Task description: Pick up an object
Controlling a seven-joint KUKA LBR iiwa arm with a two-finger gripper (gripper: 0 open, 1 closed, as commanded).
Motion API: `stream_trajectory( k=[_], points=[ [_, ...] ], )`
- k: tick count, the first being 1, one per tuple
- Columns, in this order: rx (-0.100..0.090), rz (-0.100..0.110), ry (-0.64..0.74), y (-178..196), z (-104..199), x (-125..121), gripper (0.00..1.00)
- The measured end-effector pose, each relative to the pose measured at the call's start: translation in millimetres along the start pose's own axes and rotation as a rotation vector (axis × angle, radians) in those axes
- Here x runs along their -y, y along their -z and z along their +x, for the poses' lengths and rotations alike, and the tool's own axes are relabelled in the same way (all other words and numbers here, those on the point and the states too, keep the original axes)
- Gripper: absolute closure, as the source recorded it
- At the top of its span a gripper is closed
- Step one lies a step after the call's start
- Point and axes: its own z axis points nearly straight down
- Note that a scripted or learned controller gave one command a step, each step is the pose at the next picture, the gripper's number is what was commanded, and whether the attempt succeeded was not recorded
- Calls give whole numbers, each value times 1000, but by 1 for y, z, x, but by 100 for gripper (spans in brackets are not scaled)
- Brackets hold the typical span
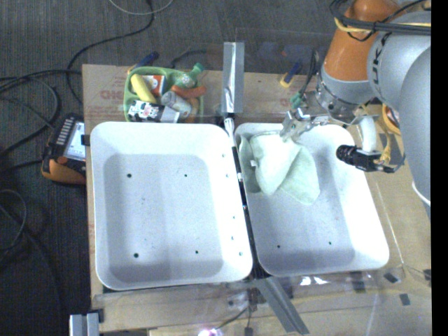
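Currently on my screen, item by item.

Bench [98, 75]: brown board, carrying two shallow white bins side by side.

Left bin [105, 208]: I see only a few small dark specks on its floor.

Right bin [364, 250]: holds one pale green cloth [283, 170], crumpled, lying in the far half of the bin toward its left wall. The cloth's upper right corner rises toward the gripper.

Arm [364, 40]: grey with an orange band, reaching in from the right of my view, wrist over the far edge of the right bin.

Gripper [295, 128]: low over the far edge of the right bin, its tip at the cloth's upper right corner. From this angle I cannot tell whether the jaws are wide or narrow, nor whether any cloth sits between them; the tip and the fabric overlap in my view, and that is all I can report.

Black fitting [357, 156]: a dark cylindrical part on the arm's side, hanging over the right part of the right bin, apart from the cloth.

Green basket [129, 93]: on the bench beyond the left bin, packed with small mixed items, among them something yellow, something orange, and a black-and-white piece; I cannot identify them further.

Metal post [232, 75]: upright between the far corners of the two bins.

Orange and black device [61, 152]: on the floor, left of the bench, near cables [126, 5] on the dark carpet.
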Motion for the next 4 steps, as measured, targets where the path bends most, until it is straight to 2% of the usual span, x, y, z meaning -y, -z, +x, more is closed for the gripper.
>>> stream_trajectory(
  k=[1, 2, 3, 4],
  points=[
    [0, 1, 0, 0, 0, 0, 0],
    [3, -8, 49, -115, -67, 12, 0],
    [-7, -6, 23, -106, -120, 42, 0],
    [11, -21, 70, -116, -84, 62, 0]
  ],
)
